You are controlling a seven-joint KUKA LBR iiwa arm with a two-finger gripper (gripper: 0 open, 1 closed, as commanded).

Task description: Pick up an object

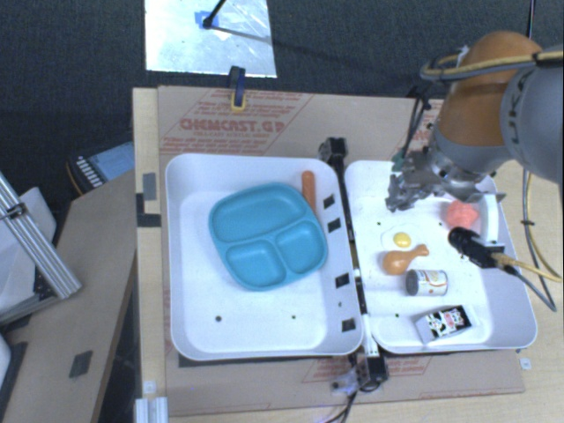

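Your end effector (398, 192) hangs over the right bin (515, 324)'s far end, and you can't tell its state from here. Just below it lie the fried egg (400, 238), drumstick (403, 258) and small can (426, 281); the blue plate (266, 234) fills the left bin (189, 324).

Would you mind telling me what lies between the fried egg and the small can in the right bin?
In the camera view, an orange chicken drumstick lies between the fried egg and the can.
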